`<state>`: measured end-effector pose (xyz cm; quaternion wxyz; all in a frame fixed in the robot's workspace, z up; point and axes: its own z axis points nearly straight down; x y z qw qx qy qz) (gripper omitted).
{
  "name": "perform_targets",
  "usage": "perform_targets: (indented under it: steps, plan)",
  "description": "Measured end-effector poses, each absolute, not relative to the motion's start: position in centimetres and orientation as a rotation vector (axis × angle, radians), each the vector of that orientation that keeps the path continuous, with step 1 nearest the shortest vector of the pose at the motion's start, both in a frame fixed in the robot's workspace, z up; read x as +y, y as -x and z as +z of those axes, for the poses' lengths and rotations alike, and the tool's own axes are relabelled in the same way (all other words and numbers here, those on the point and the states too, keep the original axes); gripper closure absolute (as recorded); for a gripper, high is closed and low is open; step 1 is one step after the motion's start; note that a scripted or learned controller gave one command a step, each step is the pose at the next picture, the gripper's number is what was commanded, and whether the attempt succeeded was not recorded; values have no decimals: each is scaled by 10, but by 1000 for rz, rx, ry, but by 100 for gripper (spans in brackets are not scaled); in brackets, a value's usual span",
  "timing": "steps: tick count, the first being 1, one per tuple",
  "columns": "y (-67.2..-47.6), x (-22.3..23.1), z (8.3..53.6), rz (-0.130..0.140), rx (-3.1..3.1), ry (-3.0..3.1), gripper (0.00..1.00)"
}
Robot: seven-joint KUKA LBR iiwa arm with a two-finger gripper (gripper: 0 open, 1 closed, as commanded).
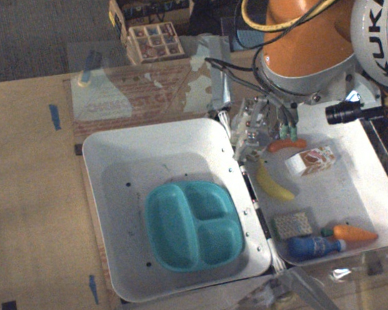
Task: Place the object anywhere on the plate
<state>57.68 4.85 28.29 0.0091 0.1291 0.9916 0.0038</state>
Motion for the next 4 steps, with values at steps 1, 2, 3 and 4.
perform_targets:
  steps: [1,2,3,4]
  plan:
    - [-551,108,147,3,3123,-317,100]
    - [-598,148,147,6,3096,481,100]
    - [-599,147,147,5,3096,480,0]
    - [-601,148,159,11,3087,474,100]
